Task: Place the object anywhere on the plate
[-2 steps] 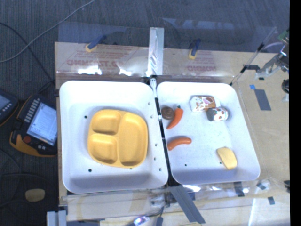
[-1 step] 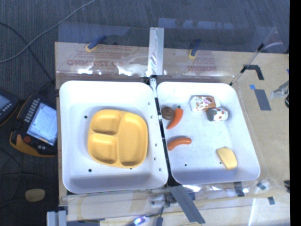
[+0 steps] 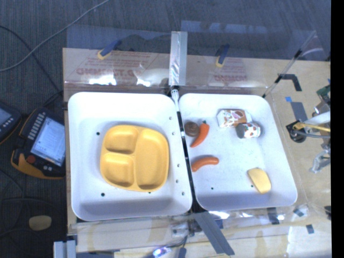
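Objects all sit in the right white bin (image 3: 236, 165), none on the plate. Which one is the task's own thing cannot be told.

An orange curved pepper-like piece (image 3: 200, 135) lies near the bin's left wall, touching a small brown round item (image 3: 190, 127) at its upper end. Below them, apart, an orange sausage-shaped piece (image 3: 205, 162) lies nearly level. A yellow wedge-like block (image 3: 259, 179) is toward the bin's lower right corner, well apart from the rest. A small printed packet (image 3: 232, 117), white with red and brown, is near the far wall. Just beside it to the lower right, a round white, grey and red item (image 3: 248, 130) is touching or nearly touching it.

The yellow plate (image 3: 153, 157), with three compartments, rests mid-floor in the left white bin (image 3: 86, 117), nothing in it. The bins stand side by side, walls touching.

State of the gripper: cannot tell.

The wooden bench (image 3: 306, 90) carries both bins. A handheld control pendant (image 3: 45, 144) with a lit screen lies on the dark carpet (image 3: 32, 26) left of the bench.
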Motion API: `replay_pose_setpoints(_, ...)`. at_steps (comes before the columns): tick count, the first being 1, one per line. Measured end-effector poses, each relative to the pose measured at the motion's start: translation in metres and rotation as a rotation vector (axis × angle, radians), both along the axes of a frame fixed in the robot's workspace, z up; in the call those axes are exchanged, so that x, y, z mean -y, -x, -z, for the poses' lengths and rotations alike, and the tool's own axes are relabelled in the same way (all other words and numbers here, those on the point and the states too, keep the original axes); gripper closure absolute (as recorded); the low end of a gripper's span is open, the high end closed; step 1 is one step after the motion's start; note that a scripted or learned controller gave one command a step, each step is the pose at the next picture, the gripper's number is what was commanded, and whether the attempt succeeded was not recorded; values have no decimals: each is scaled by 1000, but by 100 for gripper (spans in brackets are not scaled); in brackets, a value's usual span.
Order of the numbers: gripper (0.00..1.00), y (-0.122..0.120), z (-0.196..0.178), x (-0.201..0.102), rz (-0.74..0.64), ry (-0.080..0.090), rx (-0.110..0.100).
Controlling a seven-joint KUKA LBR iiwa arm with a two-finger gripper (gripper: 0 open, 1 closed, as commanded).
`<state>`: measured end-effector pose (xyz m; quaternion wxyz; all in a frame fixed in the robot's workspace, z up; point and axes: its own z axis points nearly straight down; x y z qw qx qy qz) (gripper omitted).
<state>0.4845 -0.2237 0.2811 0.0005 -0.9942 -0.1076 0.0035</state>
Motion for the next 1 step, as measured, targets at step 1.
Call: replay_pose_setpoints(1, 100, -1, -7, -1, -5, -2, -6)
